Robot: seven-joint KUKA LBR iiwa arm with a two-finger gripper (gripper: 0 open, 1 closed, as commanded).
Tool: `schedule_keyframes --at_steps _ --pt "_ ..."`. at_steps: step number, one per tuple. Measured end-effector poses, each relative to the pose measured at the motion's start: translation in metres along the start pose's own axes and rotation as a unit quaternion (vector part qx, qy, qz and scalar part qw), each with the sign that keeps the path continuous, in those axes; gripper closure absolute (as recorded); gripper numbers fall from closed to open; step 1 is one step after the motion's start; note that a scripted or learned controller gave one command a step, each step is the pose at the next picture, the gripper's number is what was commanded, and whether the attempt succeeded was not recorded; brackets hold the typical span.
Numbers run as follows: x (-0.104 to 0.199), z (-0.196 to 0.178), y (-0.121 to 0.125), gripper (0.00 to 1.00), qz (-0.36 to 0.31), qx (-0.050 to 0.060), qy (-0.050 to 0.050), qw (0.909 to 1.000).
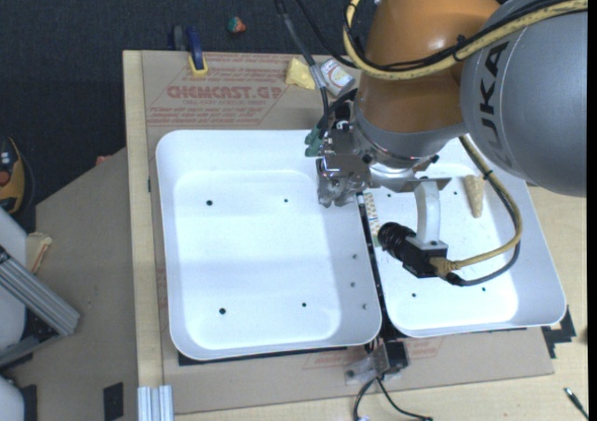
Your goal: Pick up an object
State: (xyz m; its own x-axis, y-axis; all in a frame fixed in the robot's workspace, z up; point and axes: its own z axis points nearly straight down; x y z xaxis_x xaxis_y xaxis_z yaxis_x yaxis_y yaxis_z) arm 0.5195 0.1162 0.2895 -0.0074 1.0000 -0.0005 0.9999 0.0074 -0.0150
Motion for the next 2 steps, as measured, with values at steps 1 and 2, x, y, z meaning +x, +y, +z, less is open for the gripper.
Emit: schedule_keyframes --at_steps 1,2 --pt "0.063 -0.051 -0.011 1.0 -0.001 -0.01 0.002 0.9999" --pt "0.004 -0.125 0.003 1.0 0.007 -0.013 0.001 0.9999"
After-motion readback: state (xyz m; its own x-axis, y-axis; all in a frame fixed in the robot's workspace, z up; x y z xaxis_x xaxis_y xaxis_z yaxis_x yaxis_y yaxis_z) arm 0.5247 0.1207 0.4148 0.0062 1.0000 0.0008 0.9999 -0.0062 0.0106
